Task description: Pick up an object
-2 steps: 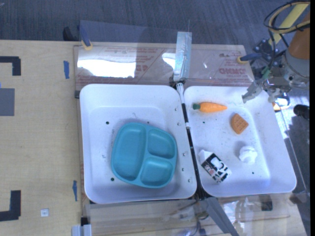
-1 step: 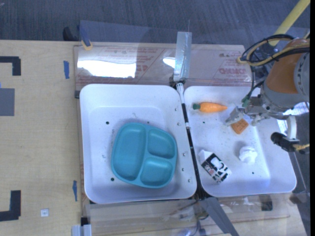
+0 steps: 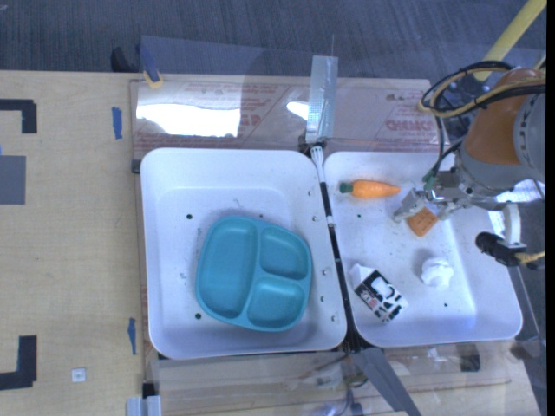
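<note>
My gripper (image 3: 424,208) hangs over the right bin (image 3: 460,323), near its upper middle, and stands open. A small orange block (image 3: 422,224) lies on the bin floor just below the fingertips, close to the left finger (image 3: 406,209). Whether the finger touches the block is unclear. A toy carrot (image 3: 373,190) lies to the left of the gripper near the bin's back wall. A crumpled white piece (image 3: 436,271) sits lower in the bin. A black and white carton (image 3: 378,294) lies towards the front left of this bin.
The left bin (image 3: 165,232) holds a teal divided plate (image 3: 253,272). A metal divider post (image 3: 323,98) stands behind the seam between the bins. Cables loop over the arm's orange band (image 3: 494,133) at the right.
</note>
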Controlling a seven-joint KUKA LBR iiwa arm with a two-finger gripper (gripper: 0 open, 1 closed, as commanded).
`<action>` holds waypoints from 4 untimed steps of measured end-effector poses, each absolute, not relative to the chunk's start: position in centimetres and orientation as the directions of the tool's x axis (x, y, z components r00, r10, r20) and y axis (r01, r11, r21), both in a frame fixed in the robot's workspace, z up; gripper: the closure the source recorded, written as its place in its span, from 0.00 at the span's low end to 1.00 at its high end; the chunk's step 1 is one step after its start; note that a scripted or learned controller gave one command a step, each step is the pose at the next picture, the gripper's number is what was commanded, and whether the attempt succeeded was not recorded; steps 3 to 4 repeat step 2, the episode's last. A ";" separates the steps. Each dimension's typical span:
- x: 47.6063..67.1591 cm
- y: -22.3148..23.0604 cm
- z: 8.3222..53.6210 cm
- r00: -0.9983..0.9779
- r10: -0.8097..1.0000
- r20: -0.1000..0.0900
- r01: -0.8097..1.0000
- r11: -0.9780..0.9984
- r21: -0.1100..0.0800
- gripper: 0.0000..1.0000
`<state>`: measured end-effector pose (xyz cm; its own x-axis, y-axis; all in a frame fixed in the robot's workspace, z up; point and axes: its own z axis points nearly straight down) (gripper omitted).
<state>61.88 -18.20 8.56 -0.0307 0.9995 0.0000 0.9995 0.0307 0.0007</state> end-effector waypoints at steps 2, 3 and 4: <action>63.4 -11.2 17.8 0.016 1.000 0.003 1.000 -0.016 0.002 1.00; 63.4 -11.2 17.8 0.016 1.000 0.003 1.000 -0.016 0.002 1.00; 63.4 -11.2 17.8 0.016 1.000 0.003 1.000 -0.016 0.002 1.00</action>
